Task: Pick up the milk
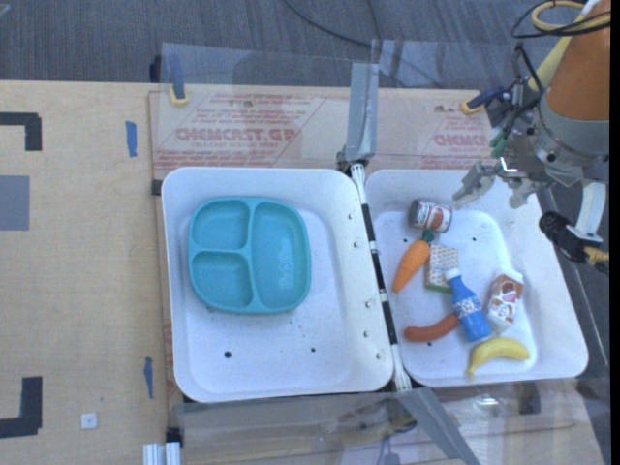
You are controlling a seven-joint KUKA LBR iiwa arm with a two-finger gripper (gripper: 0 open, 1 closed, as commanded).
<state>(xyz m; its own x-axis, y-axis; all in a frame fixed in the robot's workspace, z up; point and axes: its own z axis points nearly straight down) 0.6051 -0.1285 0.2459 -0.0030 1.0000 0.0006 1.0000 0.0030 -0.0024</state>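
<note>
Milk carton (505, 299) lies tilted at the right bin's (572, 356) right side just above the banana (499, 353); looks light, stiff, slick, so pinch its flat sides; gripper (492, 184) open, empty.

A teal divided plate (250, 256) lies in the left bin (184, 356). The right bin (572, 352) holds a carrot (411, 264), can (429, 215), sausage (430, 330), banana (499, 353) and blue bottle (467, 308).

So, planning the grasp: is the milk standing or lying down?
Lying down: the milk carton rests on its side in the right bin, beside the blue bottle.
</note>
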